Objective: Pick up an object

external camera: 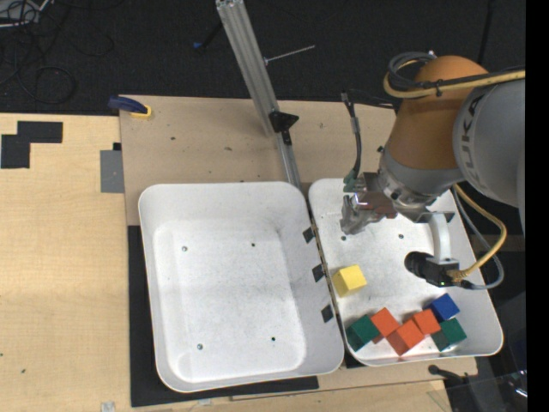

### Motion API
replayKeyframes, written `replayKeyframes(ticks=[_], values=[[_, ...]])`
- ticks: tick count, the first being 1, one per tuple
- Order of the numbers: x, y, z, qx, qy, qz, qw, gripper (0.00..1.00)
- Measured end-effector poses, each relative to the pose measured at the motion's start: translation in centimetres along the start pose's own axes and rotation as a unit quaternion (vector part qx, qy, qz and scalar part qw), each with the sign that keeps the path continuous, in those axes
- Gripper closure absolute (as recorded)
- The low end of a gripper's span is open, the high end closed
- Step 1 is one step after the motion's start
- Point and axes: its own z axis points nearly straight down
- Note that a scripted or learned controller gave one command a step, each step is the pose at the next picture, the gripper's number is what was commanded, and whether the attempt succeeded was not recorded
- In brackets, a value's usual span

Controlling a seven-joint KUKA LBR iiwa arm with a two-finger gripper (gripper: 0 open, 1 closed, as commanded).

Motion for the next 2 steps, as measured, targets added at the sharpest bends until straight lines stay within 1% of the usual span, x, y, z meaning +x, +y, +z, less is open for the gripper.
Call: replayKeyframes(ticks=[1, 2], values=[[6.0, 1.1, -0.6, -0.002, -0.001, 0.000, 1.0000, 1.00], [10.7, 0.7, -0.8, -0.001, 0.000, 0.000, 1.0000, 1.00]])
